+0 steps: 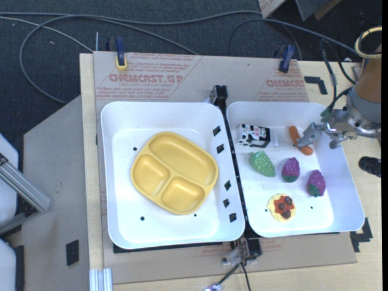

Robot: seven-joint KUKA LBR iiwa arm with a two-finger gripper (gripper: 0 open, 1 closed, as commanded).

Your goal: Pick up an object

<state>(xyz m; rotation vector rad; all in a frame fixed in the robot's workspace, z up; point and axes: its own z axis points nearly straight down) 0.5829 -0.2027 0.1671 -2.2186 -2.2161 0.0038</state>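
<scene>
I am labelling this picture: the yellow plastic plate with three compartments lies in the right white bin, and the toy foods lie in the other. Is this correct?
Not quite. The camera view shows the yellow plastic three-compartment plate in the left white bin; the toy foods lie in the other, the right white bin.

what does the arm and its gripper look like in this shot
The arm comes in from the right: a rounded grey body with an orange band above the wrist. Below that sits a metal-grey gripper of small blocky parts, with darker bits on it. No markings are legible.
</scene>
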